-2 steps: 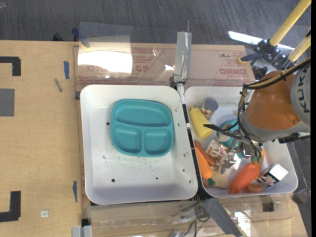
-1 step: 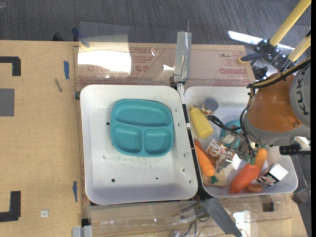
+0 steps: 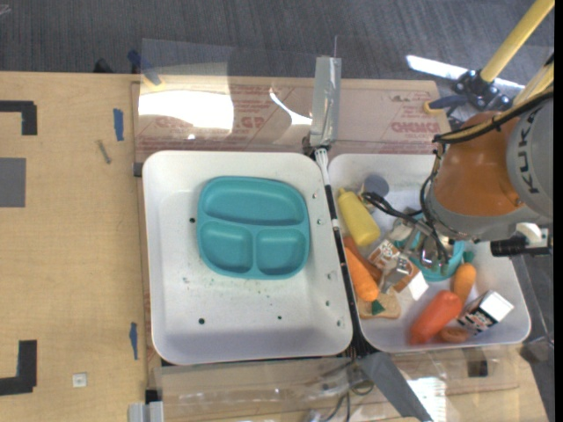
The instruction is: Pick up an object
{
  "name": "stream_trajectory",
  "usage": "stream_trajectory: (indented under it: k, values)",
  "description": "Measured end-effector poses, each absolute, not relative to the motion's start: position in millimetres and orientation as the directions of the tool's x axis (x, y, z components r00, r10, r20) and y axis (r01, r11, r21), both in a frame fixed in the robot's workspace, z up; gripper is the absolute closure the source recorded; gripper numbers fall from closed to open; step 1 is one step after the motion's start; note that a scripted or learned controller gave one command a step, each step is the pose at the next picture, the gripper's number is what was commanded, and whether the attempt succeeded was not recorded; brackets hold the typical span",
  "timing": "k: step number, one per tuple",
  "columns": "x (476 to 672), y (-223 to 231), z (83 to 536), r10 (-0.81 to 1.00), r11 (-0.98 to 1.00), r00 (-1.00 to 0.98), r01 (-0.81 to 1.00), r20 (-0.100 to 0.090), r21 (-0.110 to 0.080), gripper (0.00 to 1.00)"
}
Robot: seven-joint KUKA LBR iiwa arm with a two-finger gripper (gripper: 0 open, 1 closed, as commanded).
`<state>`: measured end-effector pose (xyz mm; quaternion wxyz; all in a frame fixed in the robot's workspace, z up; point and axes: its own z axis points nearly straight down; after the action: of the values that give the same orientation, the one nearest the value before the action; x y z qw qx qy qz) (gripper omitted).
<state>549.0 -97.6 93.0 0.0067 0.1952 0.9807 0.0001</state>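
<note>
We look down at a slant on a wooden desk [image 3: 62, 236] carrying two shallow white bins side by side. The left bin [image 3: 167, 323] holds one thing, a teal divided plate [image 3: 254, 227], lying flat near its middle. The right bin [image 3: 515, 323] is crowded with toy food and small items.

The grey arm with its orange band [image 3: 471, 178] reaches in from the right and hangs over the far right part of the right bin. Its tool [image 3: 420, 251] points down into the clutter near the bin's middle. The fingers are lost among cables and objects, so we cannot tell how far apart they stand, nor whether anything sits between them.

No single object is named by the task, so we judge by closeness. A small brown and white packet [image 3: 387, 258] lies just to the left of the tool, touching or nearly touching it. Farther left, a yellow bottle [image 3: 357, 218] lies along the bin's left wall, its long axis running far to near. Below it, an orange carrot [image 3: 361, 275] continues that line toward the near edge. On the near right side, a red-orange pepper [image 3: 435, 316] lies slanted, and a smaller orange piece [image 3: 464, 280] sits just beside it.

We judge the packet the likeliest target, since it lies closest, just left of the tool.
</note>
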Motion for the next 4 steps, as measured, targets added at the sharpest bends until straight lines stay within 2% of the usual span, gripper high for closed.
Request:
stream_trajectory:
  k: [1,2,3,4]
  values:
    - [491.7,-97,93,0.576,0.818,-0.817,0.575,-0.022,0.011,0.00]
    - [531.4,-99,92,0.629,0.778,-0.778,0.629,-0.009,0.007,0.00]
    - [499.9,-98,93,0.911,0.413,-0.412,0.911,-0.014,0.020,0.00]
    - [550.8,-109,91,1.000,0.004,-0.004,1.000,0.002,0.009,0.00]
